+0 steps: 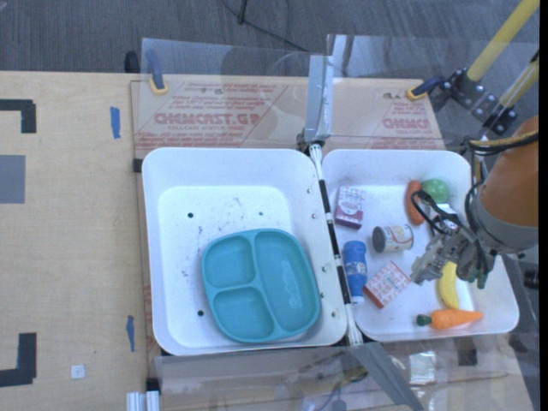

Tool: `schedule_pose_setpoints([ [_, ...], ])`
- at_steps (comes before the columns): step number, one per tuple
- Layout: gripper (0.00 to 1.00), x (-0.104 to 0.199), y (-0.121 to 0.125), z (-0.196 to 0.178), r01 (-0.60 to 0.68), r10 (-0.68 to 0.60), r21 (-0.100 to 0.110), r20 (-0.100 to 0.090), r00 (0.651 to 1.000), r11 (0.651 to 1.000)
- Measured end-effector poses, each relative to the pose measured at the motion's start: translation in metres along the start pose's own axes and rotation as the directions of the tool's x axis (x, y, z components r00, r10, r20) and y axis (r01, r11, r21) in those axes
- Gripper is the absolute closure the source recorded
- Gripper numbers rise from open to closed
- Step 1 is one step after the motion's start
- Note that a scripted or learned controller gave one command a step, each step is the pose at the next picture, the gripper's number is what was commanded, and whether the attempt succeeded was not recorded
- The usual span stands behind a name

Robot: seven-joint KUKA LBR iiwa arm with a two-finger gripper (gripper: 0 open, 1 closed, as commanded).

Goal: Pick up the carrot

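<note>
A: Where's the carrot (451,318)?

B: In the right bin (497,328), down in its near right corner, lying flat. Its long axis runs roughly left to right across the view, green stub at the left end, orange body tapering toward the bin's right wall.

A: And the gripper (449,259)?

B: Hanging above and slightly left of the carrot's middle, up-view from it, with the banana (448,284) lying between them. The banana's lower tip comes very close to the carrot's top edge. Whether the jaws are spread or closed, I can't tell; dark cabling and linkage clutter the tips.

A: So the move?

B: I'd judge it needs a short shift toward the near rim, then a descent with the fingers set across the carrot's narrow width, not along its length. The banana crowding the far side is the risk: one finger could land on it instead.

A: Anything else near the carrot?

B: A red-patterned packet (387,282) lies up and left of it, apart.
</note>
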State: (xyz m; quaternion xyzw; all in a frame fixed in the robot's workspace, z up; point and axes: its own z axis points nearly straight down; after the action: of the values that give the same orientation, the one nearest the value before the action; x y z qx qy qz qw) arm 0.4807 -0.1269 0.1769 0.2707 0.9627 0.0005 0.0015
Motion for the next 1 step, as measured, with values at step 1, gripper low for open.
schedule_pose_setpoints([
  [1, 1.00, -0.0016, 0.0009, -0.0105, -0.001, 0.001, -0.003, 0.006, 1.000, 1.000],
])
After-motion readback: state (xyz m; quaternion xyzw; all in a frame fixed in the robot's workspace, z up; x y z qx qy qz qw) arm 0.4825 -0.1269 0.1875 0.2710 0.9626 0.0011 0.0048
